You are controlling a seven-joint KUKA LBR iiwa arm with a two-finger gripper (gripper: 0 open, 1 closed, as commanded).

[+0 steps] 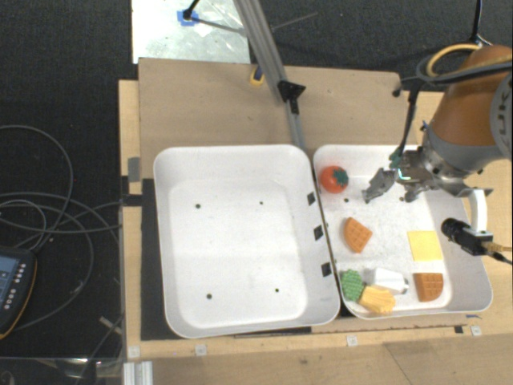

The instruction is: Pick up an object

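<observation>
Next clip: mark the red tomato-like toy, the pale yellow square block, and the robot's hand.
red tomato-like toy (333,179): camera view, middle of its red body.
pale yellow square block (424,245): camera view, centre of its top face.
hand (397,187): camera view, midway between its fingertips, above the right bin.

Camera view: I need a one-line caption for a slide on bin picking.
KUKA arm's tool hovers over the right bin, near a red tomato toy, among scattered toy foods.

No legible text, labels or numbers, seemingly anywhere
</observation>
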